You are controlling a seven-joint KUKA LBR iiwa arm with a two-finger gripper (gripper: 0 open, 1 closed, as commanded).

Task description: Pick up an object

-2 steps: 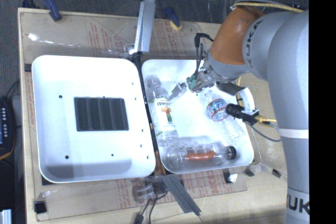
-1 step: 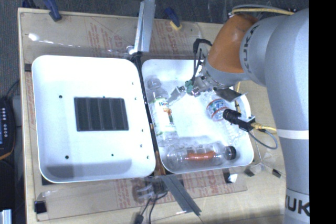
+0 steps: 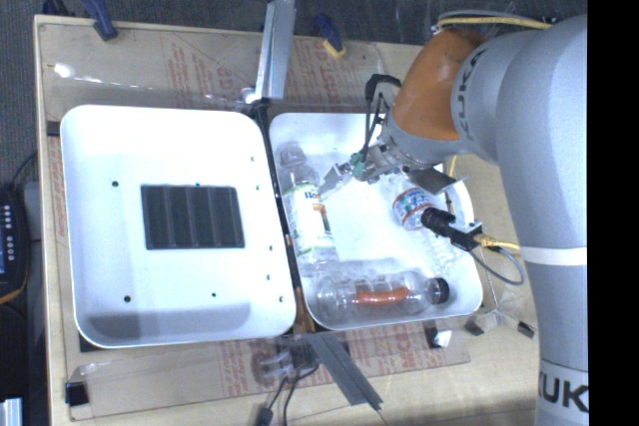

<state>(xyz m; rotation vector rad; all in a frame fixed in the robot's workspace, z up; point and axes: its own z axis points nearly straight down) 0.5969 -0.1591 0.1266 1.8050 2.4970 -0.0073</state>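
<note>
Arm (image 3: pixel 499 95) bent over right bin (image 3: pixel 300 130), gripper (image 3: pixel 344 173) low above bottles (image 3: pixel 300 205).

The arm (image 3: pixel 519 105) covers the far right corner of the right bin (image 3: pixel 344 130) and runs off the picture's lower edge, its lettering cut short. The gripper (image 3: pixel 351 170) is small and glinting, so its fingertips blur into the clear bottle (image 3: pixel 305 205) beside it. A second bottle (image 3: pixel 411 207) seems partly hidden under the wrist.
</note>
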